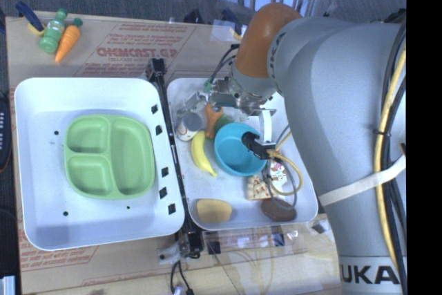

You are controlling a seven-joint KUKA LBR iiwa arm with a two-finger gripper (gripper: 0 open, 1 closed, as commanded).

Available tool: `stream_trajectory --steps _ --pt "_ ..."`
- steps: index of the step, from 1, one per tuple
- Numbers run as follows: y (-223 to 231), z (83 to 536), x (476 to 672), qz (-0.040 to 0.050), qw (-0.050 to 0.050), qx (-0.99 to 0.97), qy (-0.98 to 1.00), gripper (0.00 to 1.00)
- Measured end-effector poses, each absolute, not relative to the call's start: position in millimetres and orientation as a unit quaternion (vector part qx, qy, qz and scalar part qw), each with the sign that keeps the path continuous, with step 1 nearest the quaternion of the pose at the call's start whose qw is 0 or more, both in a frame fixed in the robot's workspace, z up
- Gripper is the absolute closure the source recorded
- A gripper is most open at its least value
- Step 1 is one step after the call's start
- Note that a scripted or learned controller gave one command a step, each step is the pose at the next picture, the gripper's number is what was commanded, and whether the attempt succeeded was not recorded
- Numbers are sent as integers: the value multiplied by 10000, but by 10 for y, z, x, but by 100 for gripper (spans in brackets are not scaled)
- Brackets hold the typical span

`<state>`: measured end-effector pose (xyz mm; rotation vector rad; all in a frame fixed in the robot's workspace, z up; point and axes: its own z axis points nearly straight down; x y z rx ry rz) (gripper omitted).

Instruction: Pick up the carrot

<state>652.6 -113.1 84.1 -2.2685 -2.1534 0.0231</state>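
Carrot: slim orange plastic carrot (pixel 212 118) – lying in the right white bin (pixel 298 184), directly under the gripper, tip toward the blue bowl.
Gripper: two-finger metal gripper (pixel 219 101) – finger spread cannot be told; no grip on the carrot visible.
Beside fingers: round blue plastic bowl (pixel 237 148); curved yellow banana (pixel 201 153); small grey cup (pixel 190 121).
Further off: tan potato-like lump (pixel 213 211); brown oval item (pixel 278 209).
Left bin (pixel 41 221): green divided plate (pixel 109 156).
Bench corner: second orange carrot (pixel 67 42), well apart.
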Motion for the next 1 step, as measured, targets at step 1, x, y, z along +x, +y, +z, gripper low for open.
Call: stream_trajectory --steps 1 --pt "-1121 1009 6569 42 35 -7227 -6912 100"
